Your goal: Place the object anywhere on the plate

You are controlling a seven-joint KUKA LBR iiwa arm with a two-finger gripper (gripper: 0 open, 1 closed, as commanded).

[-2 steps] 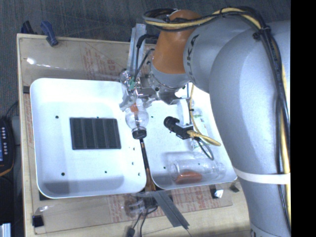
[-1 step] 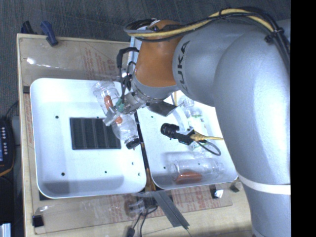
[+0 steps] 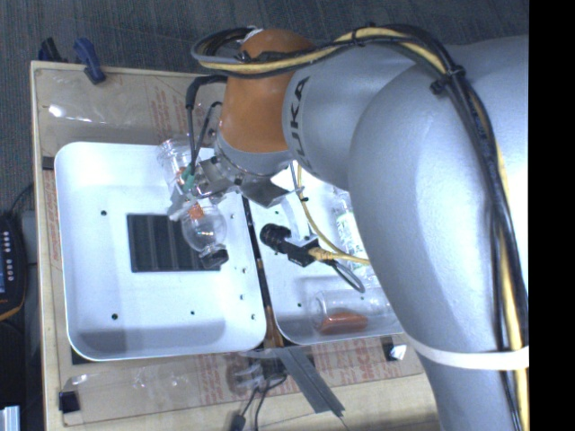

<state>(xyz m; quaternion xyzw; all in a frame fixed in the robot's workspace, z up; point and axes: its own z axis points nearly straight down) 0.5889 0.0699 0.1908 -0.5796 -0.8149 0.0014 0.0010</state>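
Grey arm [image 3: 422,169], hand [image 3: 199,223] over dark plate [image 3: 157,242]

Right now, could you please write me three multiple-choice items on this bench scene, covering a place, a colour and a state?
1. Where is the dark ridged plate?
A. left bin
B. right bin
C. on the floor

2. What colour is the band above the wrist?
A. blue
B. orange
C. green

3. How does the reddish-brown object lie?
A. on the plate
B. in the right bin, near its front wall
C. on the bench outside both bins

Key: 1 A, it lies on the left bin's floor; 2 B, plainly orange; 3 B, apart from the plate.
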